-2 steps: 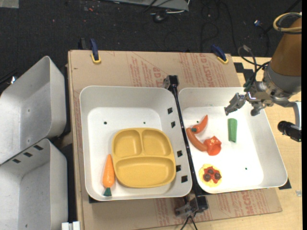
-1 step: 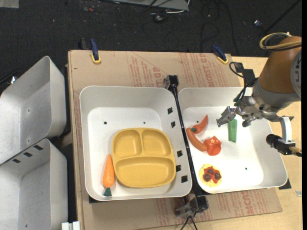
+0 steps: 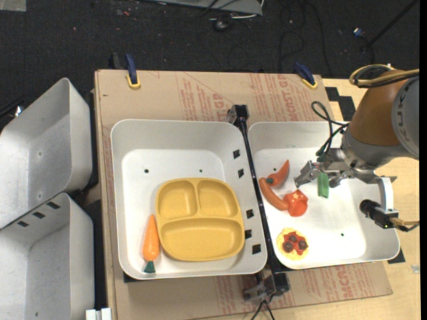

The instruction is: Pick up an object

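The right bin (image 3: 347, 245) holds a red chili (image 3: 283, 172), an orange-brown sausage (image 3: 272, 193), a red pepper piece (image 3: 297, 203), a small round tart with dark red berries (image 3: 293, 243) and a short green piece (image 3: 323, 185). My gripper (image 3: 321, 173) hangs over the middle of this bin, right above the top end of the green piece and touching or nearly touching it. The red pepper piece lies just left of and below the gripper. The grey arm with its orange band (image 3: 377, 122) comes in from the right.
The left bin (image 3: 127, 179) bears a yellow divided plate (image 3: 200, 219) and a carrot (image 3: 151, 239) beside the plate's left edge. A black-and-white fitting (image 3: 379, 211) sits over the right bin's right side. Two more white bins (image 3: 40, 179) stand off the bench at left.
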Tool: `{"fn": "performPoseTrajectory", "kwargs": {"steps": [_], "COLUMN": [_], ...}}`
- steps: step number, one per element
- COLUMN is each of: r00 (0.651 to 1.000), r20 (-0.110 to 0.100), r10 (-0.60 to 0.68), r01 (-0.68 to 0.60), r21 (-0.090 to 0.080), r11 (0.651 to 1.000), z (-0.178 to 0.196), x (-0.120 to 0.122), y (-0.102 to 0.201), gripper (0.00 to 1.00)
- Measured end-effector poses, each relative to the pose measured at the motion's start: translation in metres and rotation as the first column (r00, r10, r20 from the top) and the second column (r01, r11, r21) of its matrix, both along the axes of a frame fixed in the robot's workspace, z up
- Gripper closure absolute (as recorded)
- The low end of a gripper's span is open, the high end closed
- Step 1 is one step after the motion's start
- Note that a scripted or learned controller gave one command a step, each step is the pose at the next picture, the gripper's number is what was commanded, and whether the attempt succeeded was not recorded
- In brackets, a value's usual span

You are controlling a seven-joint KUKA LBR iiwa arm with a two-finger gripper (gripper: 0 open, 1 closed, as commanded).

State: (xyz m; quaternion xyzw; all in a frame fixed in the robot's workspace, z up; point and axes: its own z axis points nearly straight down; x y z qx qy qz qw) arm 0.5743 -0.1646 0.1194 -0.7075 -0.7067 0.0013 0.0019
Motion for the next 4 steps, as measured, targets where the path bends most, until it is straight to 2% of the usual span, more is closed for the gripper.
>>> {"fn": "performPoseTrajectory", "kwargs": {"steps": [1,3,4], "r00": [1.000,1.000,1.000], "r20": [0.005,0.011,0.003], "r10": [0.000,0.004,0.009], "r01": [0.000,-0.004,-0.009], "r21": [-0.001,-0.003,0.001], "r11": [1.000,1.000,1.000], "z": [0.013,0.122,0.111], "x": [0.002,0.013,0.004], "y": [0.000,0.000,0.058], "gripper": [1.00,1.00,1.00]}}
